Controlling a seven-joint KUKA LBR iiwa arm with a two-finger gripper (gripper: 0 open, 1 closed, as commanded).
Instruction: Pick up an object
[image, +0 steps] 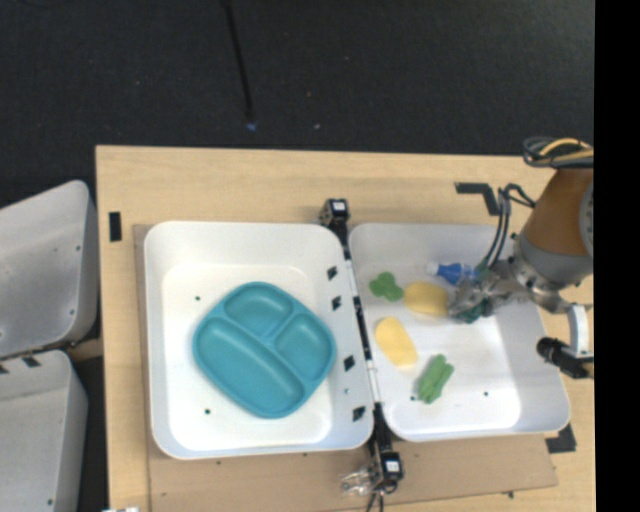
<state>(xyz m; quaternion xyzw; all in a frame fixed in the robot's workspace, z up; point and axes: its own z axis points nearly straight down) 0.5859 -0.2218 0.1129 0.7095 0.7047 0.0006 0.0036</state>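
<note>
Two shallow white bins sit side by side on a wooden bench (230, 180), and the divider where their inner walls meet serves as the reference line. Left of the divider: the left bin (170, 400), holding one teal sectioned plate (263, 347) with three compartments, lying flat near the bin's middle and tilted on the diagonal. Right of the divider: the right bin (500, 415), holding five small items. Nearest the divider, a small dark green piece (386, 288) toward the far wall; below it, a yellow oblong piece (396, 342), apart from the green one. Further from the divider, a second yellow piece (424, 299) just beside the small green one; nearer the front wall, a bright green elongated piece (434, 379) lying on a slant. Further right again, a blue-and-white object (451, 271) near the far wall. Farthest from the divider, the gripper (470, 305) is lowered into the bin, its tip just beside the second yellow piece and below the blue-and-white object; its finger state cannot be told. Behind it, the arm (556, 235) with its orange band.
</note>
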